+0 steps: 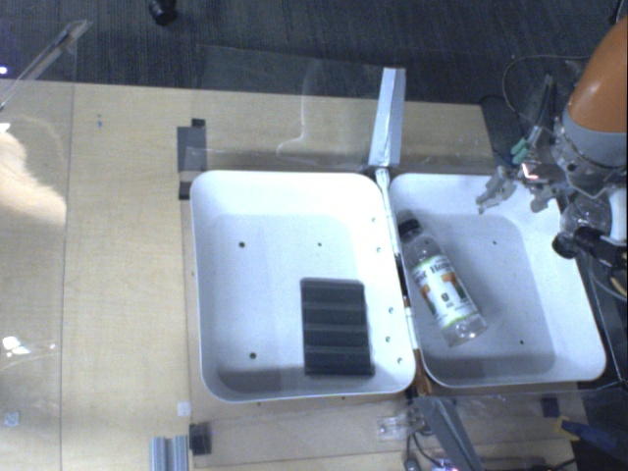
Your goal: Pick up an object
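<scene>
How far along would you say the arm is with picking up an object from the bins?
Nothing looks picked yet. The clear bottle lies on its side in the right bin, and the dark ribbed block lies flat in the left bin. The gripper sits over the right bin's far right corner, apart from the bottle. Left to do: descend on an object, close on it and lift.

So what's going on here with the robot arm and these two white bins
A grey and orange robot arm is reaching in from the right over the right-hand bin, meant to pick something up. Its gripper hangs above that bin's far edge, with nothing between its fingers. A clear plastic bottle with a dark cap lies on its side in that bin, near the left wall. A black ridged block lies flat in the left-hand bin. Neither object has been lifted yet.
</scene>
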You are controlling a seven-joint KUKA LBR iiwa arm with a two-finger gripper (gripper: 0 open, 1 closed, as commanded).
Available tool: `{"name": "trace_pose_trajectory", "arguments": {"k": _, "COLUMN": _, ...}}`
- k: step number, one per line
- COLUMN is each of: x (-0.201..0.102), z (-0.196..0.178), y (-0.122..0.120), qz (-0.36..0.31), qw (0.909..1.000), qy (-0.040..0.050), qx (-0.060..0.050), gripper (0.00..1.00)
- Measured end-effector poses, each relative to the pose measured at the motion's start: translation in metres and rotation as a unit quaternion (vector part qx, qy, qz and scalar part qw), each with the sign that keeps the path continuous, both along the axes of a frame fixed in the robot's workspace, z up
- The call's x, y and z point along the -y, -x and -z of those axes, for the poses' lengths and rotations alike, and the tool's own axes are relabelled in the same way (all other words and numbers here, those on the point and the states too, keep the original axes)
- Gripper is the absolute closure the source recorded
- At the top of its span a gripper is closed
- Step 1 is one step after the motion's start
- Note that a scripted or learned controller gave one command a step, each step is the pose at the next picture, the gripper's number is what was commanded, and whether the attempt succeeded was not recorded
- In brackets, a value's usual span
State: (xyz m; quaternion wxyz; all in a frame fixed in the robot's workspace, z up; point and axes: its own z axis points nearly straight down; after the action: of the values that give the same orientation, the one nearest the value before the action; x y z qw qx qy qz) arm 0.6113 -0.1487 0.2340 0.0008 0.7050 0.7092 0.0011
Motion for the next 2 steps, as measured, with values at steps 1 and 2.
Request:
{"name": "trace_pose_trajectory", "arguments": {"k": 1, "x": -0.01, "z": 0.121, "y": 0.042, "qz": -0.034, "qw": 0.9994, "qy": 0.0006, "qx": -0.001, "gripper": 0.0}}
{"name": "trace_pose_trajectory", "arguments": {"k": 2, "x": -0.024, "z": 0.138, "y": 0.036, "qz": -0.158, "qw": 0.9872, "qy": 0.0193, "qx": 0.009, "gripper": 0.0}}
